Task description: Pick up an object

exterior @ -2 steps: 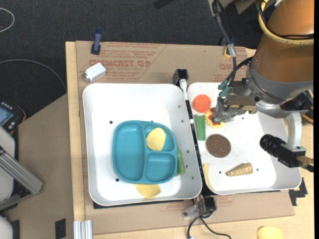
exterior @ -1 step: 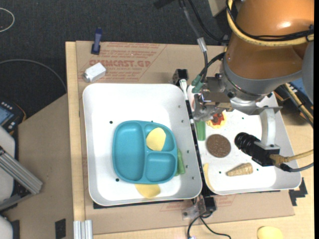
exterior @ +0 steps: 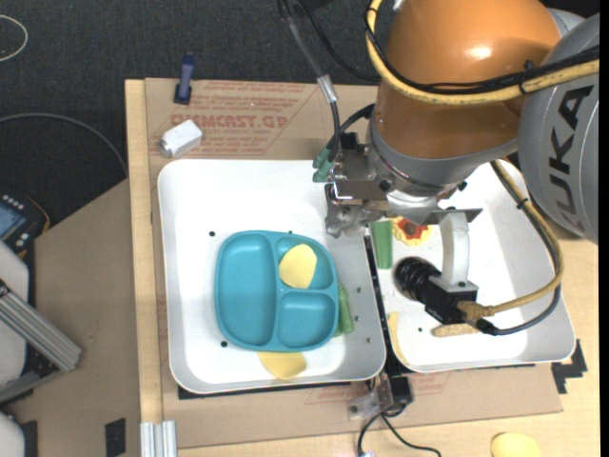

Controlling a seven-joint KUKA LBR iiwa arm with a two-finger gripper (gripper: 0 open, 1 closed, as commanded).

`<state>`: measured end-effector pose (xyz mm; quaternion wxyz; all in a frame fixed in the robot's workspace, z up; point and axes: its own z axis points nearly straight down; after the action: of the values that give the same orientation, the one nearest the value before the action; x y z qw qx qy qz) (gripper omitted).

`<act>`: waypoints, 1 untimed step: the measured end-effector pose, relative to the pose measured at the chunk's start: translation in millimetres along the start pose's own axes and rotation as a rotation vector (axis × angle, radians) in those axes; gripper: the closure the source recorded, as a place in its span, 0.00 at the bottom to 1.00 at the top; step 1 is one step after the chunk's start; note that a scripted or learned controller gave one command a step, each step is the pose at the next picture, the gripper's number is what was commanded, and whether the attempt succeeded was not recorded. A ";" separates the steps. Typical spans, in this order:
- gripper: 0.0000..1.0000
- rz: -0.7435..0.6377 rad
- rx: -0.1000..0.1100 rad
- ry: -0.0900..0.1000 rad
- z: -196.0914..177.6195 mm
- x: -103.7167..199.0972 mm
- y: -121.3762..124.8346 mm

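The gripper [exterior: 347, 212] hangs low over the wall between the two bins, under the big orange wrist band. A teal divided plate [exterior: 252, 293] lies in the left bin [exterior: 186, 255], with a yellow piece [exterior: 298, 266] in its upper right compartment. Another yellow piece [exterior: 283, 362] pokes out from under the plate's near edge, and a green strip [exterior: 344, 314] lies along its right side. In the right bin [exterior: 533, 341], just right of the gripper, stands a green piece [exterior: 383, 242] beside a red and orange piece [exterior: 412, 228]. A tan piece [exterior: 455, 329] lies nearer the front.
A white block [exterior: 181, 138] and a blue item [exterior: 185, 78] sit on the cardboard behind the left bin. The arm's bulk hides much of the right bin's back half. A yellow item [exterior: 514, 443] lies outside the bins at the front right.
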<state>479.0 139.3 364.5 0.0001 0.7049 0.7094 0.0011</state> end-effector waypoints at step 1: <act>1.00 0.000 -0.012 0.005 -110.1 41.2 1.1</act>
<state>479.6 180.4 474.7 0.0025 0.7047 0.7095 0.0072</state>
